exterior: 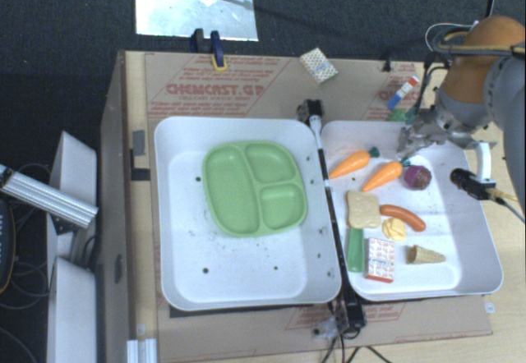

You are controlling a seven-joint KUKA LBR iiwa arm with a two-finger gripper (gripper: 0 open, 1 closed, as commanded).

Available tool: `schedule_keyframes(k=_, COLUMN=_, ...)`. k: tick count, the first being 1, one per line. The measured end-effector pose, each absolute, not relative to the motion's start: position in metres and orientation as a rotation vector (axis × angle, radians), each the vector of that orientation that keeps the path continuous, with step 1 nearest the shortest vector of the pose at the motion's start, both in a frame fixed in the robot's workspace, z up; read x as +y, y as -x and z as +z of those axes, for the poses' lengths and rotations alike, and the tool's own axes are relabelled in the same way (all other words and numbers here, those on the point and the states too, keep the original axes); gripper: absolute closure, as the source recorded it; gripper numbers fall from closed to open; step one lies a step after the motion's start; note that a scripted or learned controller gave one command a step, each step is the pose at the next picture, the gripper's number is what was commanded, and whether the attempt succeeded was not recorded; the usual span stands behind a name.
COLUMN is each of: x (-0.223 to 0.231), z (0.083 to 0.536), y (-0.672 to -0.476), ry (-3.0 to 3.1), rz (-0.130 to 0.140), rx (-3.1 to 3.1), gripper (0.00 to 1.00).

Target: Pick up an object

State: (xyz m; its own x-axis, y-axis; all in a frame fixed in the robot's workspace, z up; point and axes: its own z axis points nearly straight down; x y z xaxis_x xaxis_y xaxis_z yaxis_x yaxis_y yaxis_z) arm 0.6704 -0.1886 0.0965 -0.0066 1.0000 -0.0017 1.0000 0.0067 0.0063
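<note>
Dark carpet surrounds the desk [246, 86], which carries two white bins side by side. Toy food fills the right bin [472, 226]: two carrots, a purple onion [417, 176], a sausage [402, 217], a cracker [362, 209], a cone [426, 255] and a few more bits. Nearest the arm is the right carrot [382, 176], lying on a slant with its leafy end up and right, its tip pointing down-left; the onion sits just beside that leafy end. The end effector [408, 142] hangs over the bin's upper part, so the carrot lies just below and slightly left of it, with the second carrot [350, 163] further left. Whether its tips are spread or closed I cannot tell; nothing is visibly held. The left bin [185, 271] holds a green tray [255, 187], well apart.
</note>
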Motion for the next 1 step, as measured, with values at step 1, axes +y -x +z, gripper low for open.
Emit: schedule_keyframes(k=1, x=-0.1886, z=0.0964, y=-0.6704, ry=-2.210, rz=0.005, rx=2.225, gripper=0.00)
